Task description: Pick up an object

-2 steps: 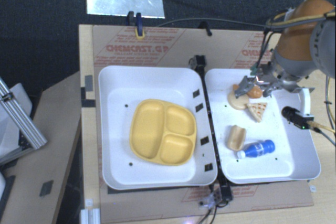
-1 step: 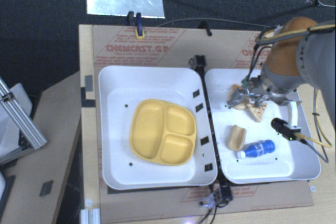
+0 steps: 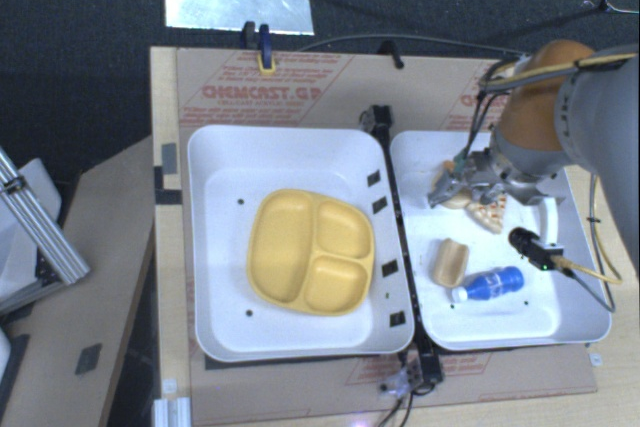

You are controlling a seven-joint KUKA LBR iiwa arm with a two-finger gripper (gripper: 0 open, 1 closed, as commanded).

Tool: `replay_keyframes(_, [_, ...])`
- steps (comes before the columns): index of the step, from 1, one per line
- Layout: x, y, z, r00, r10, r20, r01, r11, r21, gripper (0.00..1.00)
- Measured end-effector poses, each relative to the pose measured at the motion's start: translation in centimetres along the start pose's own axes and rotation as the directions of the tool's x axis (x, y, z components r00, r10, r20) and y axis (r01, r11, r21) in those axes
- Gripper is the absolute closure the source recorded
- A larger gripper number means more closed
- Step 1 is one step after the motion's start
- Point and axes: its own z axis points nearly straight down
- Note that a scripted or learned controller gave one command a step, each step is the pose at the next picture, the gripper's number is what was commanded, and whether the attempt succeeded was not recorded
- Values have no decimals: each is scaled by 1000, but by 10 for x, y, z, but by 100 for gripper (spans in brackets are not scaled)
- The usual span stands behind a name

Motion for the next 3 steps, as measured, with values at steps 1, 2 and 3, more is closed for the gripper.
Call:
replay_keyframes(1, [0,1,-11,1000,0,0,0,1000,-3,100])
replay_keyframes(2, [-5,13,-66,1000,-1,-1,1,1000,4,100])
replay_keyframes(3, [-5,23,-129,1000,-3,-1,3,1000,2,100])
